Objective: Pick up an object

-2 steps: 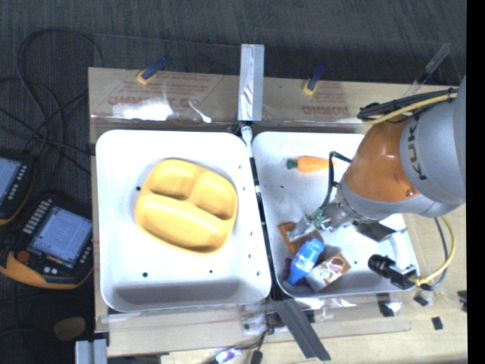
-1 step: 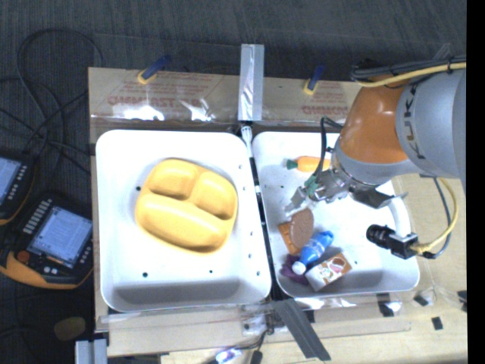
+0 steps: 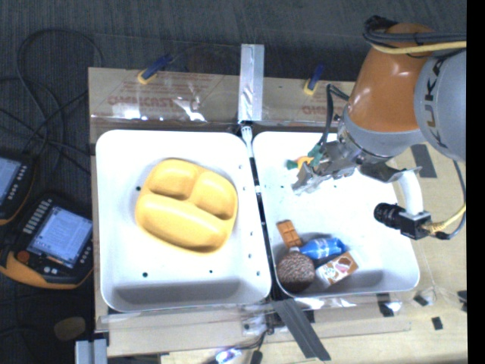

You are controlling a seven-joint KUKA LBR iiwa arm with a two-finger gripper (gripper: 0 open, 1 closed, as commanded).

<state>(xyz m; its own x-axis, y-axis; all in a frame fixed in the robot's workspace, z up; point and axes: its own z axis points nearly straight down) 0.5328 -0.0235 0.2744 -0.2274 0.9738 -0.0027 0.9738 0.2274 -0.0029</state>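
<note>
Gripper [image 3: 312, 174] poised mid-right of frame; jaw state cannot be told. Target — blue bottle [image 3: 321, 246], lower right bin [image 3: 394, 279] — likely light, slick; grasp across its middle.

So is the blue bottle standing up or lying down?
Lying down. The blue bottle rests on its side in the right bin.

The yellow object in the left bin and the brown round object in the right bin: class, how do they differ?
1. The yellow object is far bigger than the brown round object.
2. The yellow object is smooth and lobed; the brown one looks rough and ball-like.
3. The yellow object lies alone mid-bin; the brown one crowds against other small items at the near edge.

Both rest on white bin floors, away from the hand.
</note>
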